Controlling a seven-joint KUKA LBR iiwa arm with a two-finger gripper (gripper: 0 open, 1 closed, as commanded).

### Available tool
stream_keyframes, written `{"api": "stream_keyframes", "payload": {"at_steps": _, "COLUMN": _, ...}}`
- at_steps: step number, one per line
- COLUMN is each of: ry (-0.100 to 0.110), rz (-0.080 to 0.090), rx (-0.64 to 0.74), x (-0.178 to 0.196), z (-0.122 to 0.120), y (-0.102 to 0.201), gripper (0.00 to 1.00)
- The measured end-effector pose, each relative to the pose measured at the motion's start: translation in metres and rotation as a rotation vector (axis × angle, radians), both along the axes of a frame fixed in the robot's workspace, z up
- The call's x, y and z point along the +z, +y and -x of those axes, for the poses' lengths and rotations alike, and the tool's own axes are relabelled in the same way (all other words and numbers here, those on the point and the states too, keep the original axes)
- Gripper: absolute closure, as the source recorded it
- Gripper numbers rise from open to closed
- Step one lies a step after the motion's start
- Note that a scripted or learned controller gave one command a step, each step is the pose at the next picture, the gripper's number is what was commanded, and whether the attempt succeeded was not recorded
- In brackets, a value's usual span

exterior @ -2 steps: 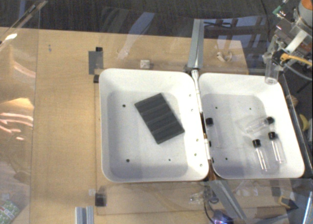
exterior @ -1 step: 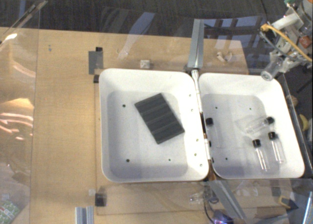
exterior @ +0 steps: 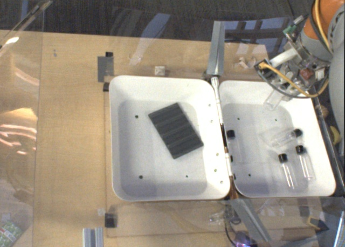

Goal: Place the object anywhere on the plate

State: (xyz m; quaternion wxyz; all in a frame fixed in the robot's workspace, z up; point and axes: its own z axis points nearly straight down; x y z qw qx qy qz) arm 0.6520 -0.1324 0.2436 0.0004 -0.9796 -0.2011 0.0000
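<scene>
A dark grey ribbed plate (exterior: 176, 130) lies flat and turned at an angle in the middle of the left bin (exterior: 124, 186). In the right bin (exterior: 323, 189) lie several clear vials with black caps: one tilted (exterior: 282, 137), and two side by side near the front right (exterior: 287, 173) (exterior: 305, 166). My gripper (exterior: 280, 79) hangs over the right bin's back edge, far to the right of the plate. Just under it is another clear vial (exterior: 272, 99); whether the gripper has hold of it is unclear.
A small black piece (exterior: 230, 133) sits by the right bin's left wall. A metal divider post (exterior: 216, 49) stands behind the gap between the bins. Small black blocks (exterior: 108, 57) (exterior: 110, 220) sit on the wooden bench left of the bins.
</scene>
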Motion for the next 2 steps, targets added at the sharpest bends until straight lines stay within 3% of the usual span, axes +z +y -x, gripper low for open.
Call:
{"api": "stream_keyframes", "payload": {"at_steps": 1, "ry": -0.003, "rz": 0.000, "rx": -0.196, "x": 0.062, "z": 0.005, "y": -0.023, "gripper": 1.00}}
{"api": "stream_keyframes", "payload": {"at_steps": 2, "ry": -0.002, "rz": 0.001, "rx": -0.178, "x": 0.071, "z": -0.010, "y": -0.021, "gripper": 1.00}}
